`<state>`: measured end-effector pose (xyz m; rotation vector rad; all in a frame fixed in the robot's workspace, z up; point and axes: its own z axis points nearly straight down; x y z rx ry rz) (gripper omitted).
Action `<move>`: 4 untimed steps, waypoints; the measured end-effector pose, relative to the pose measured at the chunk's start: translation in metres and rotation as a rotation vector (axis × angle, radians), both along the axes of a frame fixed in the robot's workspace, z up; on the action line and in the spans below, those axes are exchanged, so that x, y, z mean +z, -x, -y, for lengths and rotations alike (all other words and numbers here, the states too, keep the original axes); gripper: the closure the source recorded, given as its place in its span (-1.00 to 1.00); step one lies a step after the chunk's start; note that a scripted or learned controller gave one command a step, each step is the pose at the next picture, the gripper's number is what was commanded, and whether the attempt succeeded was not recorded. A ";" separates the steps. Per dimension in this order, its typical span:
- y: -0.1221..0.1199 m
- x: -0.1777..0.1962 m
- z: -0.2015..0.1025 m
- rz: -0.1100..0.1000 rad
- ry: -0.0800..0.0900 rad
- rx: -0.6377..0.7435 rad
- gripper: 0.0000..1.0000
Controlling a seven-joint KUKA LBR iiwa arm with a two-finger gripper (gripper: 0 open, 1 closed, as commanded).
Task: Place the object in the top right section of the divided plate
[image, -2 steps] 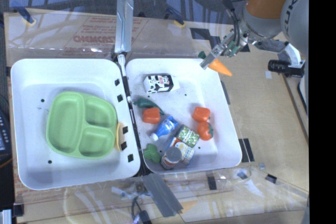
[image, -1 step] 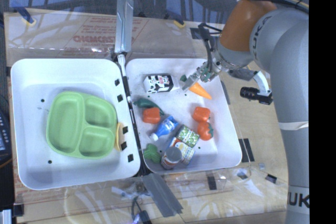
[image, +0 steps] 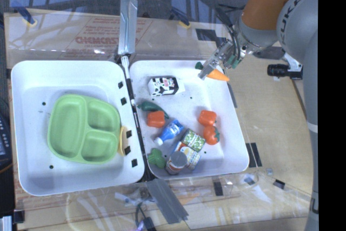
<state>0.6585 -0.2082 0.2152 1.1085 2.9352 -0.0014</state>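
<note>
Gripper (image: 208, 69) over the right bin's (image: 238, 132) far right rim, fingers pinching a toy carrot (image: 218, 76); the carrot's orange tip sticks out right of the fingertips. Green divided plate (image: 82, 128) sits in the left bin (image: 32, 84), well apart from the carrot.

Below and left of the pincer (image: 212, 68), toys crowded the right white plastic bin (image: 230, 116); farther left, the green divided plate (image: 84, 128) lay uncovered.

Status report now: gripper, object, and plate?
Gripper above right bin's far rim, carrot at its tip. Green plate in left bin, nothing on it. Divider between bins.
</note>
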 end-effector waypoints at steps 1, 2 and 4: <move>-0.001 0.011 -0.001 0.002 0.001 0.005 1.00; 0.038 0.010 0.003 -0.008 -0.003 -0.308 1.00; 0.036 0.030 0.003 -0.008 -0.001 -0.299 1.00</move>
